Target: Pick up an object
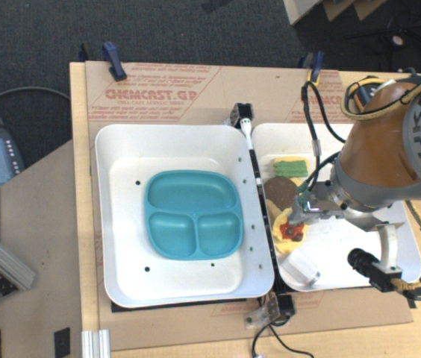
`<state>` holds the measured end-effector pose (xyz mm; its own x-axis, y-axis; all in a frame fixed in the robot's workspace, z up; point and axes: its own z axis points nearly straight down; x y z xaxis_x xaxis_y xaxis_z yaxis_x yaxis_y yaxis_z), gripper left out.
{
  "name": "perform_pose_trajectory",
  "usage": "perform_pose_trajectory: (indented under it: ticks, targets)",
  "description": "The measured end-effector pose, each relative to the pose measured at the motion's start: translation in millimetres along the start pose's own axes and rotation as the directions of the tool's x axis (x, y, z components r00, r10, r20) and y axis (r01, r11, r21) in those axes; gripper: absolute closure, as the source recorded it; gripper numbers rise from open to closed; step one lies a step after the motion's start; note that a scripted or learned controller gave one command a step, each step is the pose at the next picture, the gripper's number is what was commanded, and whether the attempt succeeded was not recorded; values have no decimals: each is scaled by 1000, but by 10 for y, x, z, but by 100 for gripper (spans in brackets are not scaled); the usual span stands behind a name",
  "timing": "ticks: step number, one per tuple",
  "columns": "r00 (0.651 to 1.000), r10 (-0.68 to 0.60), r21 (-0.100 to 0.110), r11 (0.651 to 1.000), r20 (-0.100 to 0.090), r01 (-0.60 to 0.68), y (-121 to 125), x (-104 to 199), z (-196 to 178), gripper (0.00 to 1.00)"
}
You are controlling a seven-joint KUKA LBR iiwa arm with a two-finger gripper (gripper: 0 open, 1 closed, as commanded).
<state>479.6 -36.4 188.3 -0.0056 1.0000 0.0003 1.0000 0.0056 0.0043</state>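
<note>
my pincer (300,216) hangs low over the red object (292,232) at its six o'clock, grip state i cannot tell; crowded neighbours could spoil the pinch.

Fixed above the bench (195,88), looking down at a slant. Far enough to take in both white bins, the left bin (113,200) and the right bin (345,256), side by side, plus dark floor (121,13) beyond the far edge. Arm (386,155) entering from the right side.
</note>
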Motion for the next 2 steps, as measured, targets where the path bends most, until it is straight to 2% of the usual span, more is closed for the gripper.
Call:
perform_pose_trajectory:
  ticks: [1, 2]
  targets:
    - [1000, 9, -2, 1000, 3, -9, 4, -404, -500, 100]
    - [1000, -3, -11, 1000, -1, 3, 21, 166, -1762, 100]
